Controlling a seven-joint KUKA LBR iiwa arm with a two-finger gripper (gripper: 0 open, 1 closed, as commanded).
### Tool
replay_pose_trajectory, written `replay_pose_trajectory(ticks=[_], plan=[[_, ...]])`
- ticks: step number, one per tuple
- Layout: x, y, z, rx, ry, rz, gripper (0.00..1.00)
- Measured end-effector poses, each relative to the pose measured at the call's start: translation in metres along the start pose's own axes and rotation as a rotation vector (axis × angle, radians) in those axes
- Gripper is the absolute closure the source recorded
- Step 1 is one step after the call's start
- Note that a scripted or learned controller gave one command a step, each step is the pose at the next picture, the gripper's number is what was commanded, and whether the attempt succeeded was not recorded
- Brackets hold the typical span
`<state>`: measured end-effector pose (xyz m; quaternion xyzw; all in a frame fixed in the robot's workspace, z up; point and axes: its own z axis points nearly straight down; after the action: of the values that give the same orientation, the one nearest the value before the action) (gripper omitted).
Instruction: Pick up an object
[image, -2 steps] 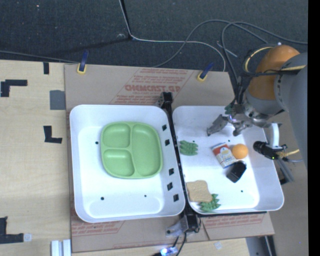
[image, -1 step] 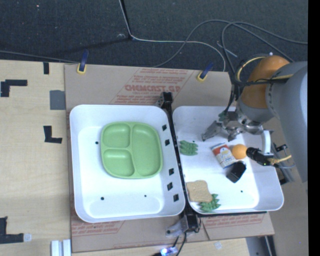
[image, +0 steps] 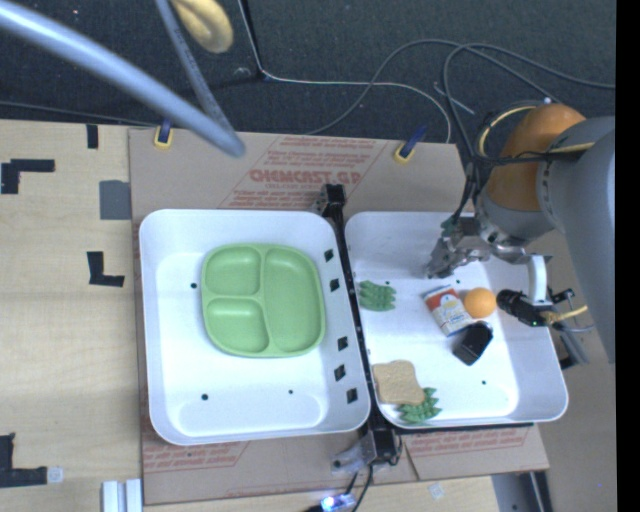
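My gripper (image: 446, 260) hangs over the upper middle of the right bin (image: 530, 400), just above a small red-and-white packet (image: 444, 309). Nothing shows in its grasp. An orange ball (image: 481, 302) lies against the packet's right side. A black block (image: 473, 343) sits below the ball. A green leafy toy (image: 377, 295) rests near the bin's left wall. A slice of toast (image: 397, 380) lies at the front left, with another green leafy piece (image: 420, 407) beside it.
The left bin (image: 170, 400) holds a green divided plate (image: 265, 300). A black divider strip (image: 345, 300) runs between the bins. Cables (image: 400, 70) trail across the dark floor behind the bench. The arm's orange band (image: 530, 150) rises at the right.
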<state>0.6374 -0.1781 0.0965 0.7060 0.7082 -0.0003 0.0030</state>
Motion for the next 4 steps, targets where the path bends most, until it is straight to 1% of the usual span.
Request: replay_pose_trajectory(ticks=[1, 2, 3, 4], plan=[[0.007, -0.004, -0.059, 0.000, 0.004, 0.001, 1.00], [0.008, -0.008, -0.121, 0.001, 0.004, 0.002, 1.00], [0.006, -0.004, -0.185, -0.001, 0.003, 0.002, 1.00], [0.061, -0.015, -0.166, 0.007, 0.006, -0.002, 1.00]])
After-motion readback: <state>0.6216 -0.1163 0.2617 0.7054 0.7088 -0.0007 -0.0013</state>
